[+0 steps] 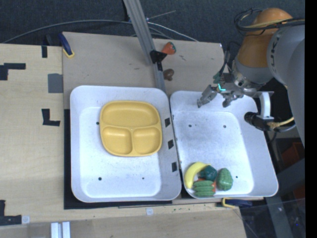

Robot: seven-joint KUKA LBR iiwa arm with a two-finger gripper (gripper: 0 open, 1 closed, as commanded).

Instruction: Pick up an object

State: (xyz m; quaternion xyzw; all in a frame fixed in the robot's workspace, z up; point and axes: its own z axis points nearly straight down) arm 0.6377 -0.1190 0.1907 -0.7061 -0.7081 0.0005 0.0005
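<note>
Hanging over the far edge of the right bin [257, 148], the gripper [218, 99] shows two dark fingers [205, 99] spread apart in a wide V, with nothing between them. The arm [277, 48] behind it is cut off by the picture's right edge, so only its grey shell and orange band can be seen. The toy pieces sit well away from the gripper, huddled in the near left corner of the right bin: a curved yellow banana [194, 171], a dark green rounded piece [208, 173], a lighter green knobbly one [225, 179] and a red-and-green piece [204, 186] partly tucked under the others, so their exact shapes are hard to make out. They look like smooth moulded plastic. The left bin [84, 172] holds a yellow plate [131, 128] with rounded corners and three compartments, matte and plain. Both bins are white, shallow and finely speckled. A grey metal bar [141, 26] slants across the wooden bench [25, 133], with a small orange object [170, 47] just beside it. No writing can be read anywhere.
</note>
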